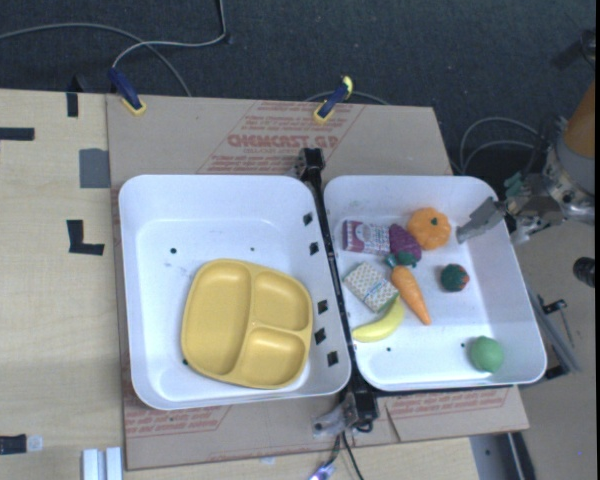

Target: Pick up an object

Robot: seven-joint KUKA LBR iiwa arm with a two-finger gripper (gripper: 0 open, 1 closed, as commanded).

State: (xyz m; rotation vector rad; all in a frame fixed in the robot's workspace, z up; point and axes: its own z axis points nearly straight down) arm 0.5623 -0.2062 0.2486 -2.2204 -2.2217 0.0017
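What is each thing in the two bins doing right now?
yellow tray: flat in the left bin, nothing on it
carrot: lying in the right bin
banana: lying beside the carrot
orange: resting, untouched
gripper: over the right bin's edge, holding nothing

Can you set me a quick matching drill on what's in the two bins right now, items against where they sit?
Things:
1. yellow divided plate
2. banana
3. green ball
4. orange fruit

Places:
A. near the right bin's front right corner
B. toward the back of the right bin, closest to the claw
C. in the left bin
D. at the right bin's front left, just below the carrot

Pairs: 1-C, 2-D, 3-A, 4-B. The claw hangs over the right bin's back right rim, with the carrot lying tilted mid-bin.
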